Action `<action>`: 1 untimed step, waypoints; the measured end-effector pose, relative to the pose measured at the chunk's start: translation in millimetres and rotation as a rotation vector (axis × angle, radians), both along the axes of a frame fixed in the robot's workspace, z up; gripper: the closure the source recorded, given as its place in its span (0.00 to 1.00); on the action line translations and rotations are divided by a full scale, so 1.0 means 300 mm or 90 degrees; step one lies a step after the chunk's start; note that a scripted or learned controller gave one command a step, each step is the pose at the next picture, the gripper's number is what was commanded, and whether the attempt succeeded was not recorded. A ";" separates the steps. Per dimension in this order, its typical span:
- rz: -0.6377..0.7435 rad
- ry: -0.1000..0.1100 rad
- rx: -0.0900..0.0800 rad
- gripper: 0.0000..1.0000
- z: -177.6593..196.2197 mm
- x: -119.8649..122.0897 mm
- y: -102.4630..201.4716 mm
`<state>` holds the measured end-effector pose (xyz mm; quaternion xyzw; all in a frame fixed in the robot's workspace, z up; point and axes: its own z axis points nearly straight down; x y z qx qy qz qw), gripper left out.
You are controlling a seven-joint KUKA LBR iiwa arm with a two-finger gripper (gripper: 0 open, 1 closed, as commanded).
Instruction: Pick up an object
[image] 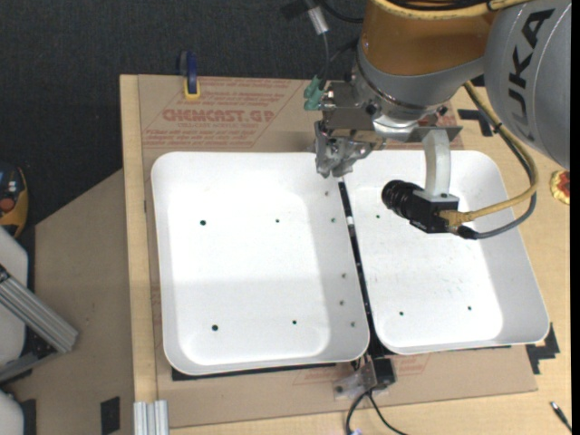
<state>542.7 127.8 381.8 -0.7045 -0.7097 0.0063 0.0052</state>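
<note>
Across most of the view, a tan counter [136, 243], topped at the far edge by a brown sheet printed with red lettering [217, 113]. Entering from the upper right, the grey arm [535, 53] with its broad orange band [421, 12], bent down over the far end of the bins.

Side by side on the counter, two shallow white bins: left bin [172, 270] and right bin [517, 279], touching along a dark seam down the middle. Four small dark dots on the floor of the left bin, more along the seam and on the floor of the right bin.

Below the wrist, the pincer [336, 163], hanging right at the far end of the seam between the two bins, close to their rims. Released or clenched: cannot tell from this slant. No telling where the object is either; not made out in the pincer.

Just to the right of the pincer, above the right bin, a black cylinder [414, 207] on a grey bracket off the wrist, with a yellowish cable [498, 210] looping from it back toward the arm.

At the far left corner of the sheet, a small blue and yellow clamp [189, 72]. At the near edge, by the seam, a small black connector [379, 372] with a wire.
</note>
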 end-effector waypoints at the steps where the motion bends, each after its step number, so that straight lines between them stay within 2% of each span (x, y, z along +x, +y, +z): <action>1: -0.004 -0.004 0.000 1.00 -0.173 -0.197 0.004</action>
